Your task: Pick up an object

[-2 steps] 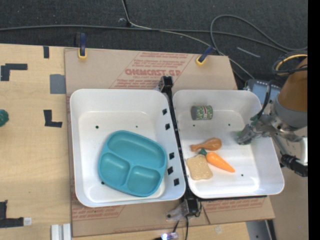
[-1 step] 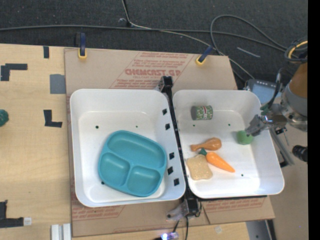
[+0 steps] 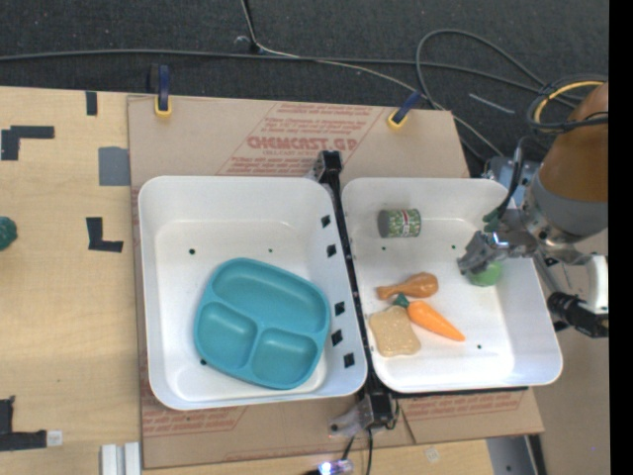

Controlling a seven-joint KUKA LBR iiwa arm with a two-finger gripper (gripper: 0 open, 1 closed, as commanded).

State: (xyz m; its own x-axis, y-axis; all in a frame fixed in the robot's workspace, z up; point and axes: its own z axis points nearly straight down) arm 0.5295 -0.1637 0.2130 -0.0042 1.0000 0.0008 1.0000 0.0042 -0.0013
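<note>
Beside right bin's wall, small green object (image 3: 487,274)

The scene is brightly and evenly lit from overhead, with soft, short shadows. The two white bins (image 3: 158,265) come close to overexposure, their floors nearly featureless, with faint shading under the rims. The teal tray (image 3: 261,323) shows a mild sheen and casts a thin dark shadow toward 7 o'clock. The dark floor (image 3: 297,13) at 12 o'clock stays dim and grainy. Focus is moderate; the arm (image 3: 579,171) at 3 o'clock looks slightly blurred.
</note>
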